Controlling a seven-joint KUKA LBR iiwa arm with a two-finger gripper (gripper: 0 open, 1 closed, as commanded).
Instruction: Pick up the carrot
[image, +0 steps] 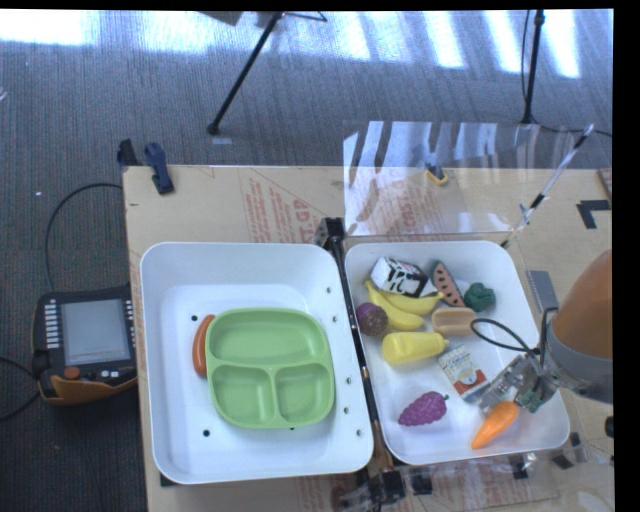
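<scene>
Carrot (495, 425), orange and tapered, lies tilted beside the pincer (518, 388); its grip state cannot be told.

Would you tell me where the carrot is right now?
The carrot lies in the right bin, near its front right corner, right of the purple grapes, with the gripper right at its upper end.

Smooth white plastic bins (160, 300), matt green plastic tray (270, 365), glossy orange carrot (495, 426), possibly plastic, bare wooden desk (240, 205), ribbed grey carpet (90, 100)
</scene>
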